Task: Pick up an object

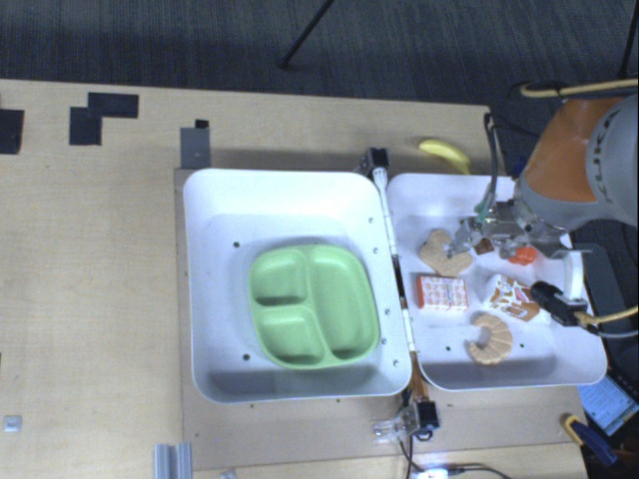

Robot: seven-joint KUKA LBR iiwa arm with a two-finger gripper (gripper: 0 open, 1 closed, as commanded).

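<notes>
Jaws: cannot tell how they stand, the metal at my gripper (pixel 483 236) is too small and cluttered to read from above, and nothing is visibly held. My arm (pixel 579 168) reaches in from the right, orange band up, wrist low over the far part of the right bin (pixel 559 367). Candidates for the pick all lie in this bin. A pale heart-shaped cookie (pixel 444 252) sits just left of my gripper, nearest of the lot, possibly touching; I judge it the likely target. A small red-orange piece (pixel 521 256) lies just right of the gripper. Nearer: a square red-and-white packet (pixel 441 293), a white-and-brown printed packet (pixel 513 299) to its right, and a croissant (pixel 490 338) nearest of all. The items are apart from each other, which leaves room for fingers to straddle one. Left bin (pixel 215 367) carries a green divided tray (pixel 313 304), centred, well apart from my work. A banana (pixel 444 154) lies outside on the bench (pixel 90 297), beyond the right bin's far rim. Pick not yet done; cookie is flat and low, so a shallow bite could slip.
</notes>
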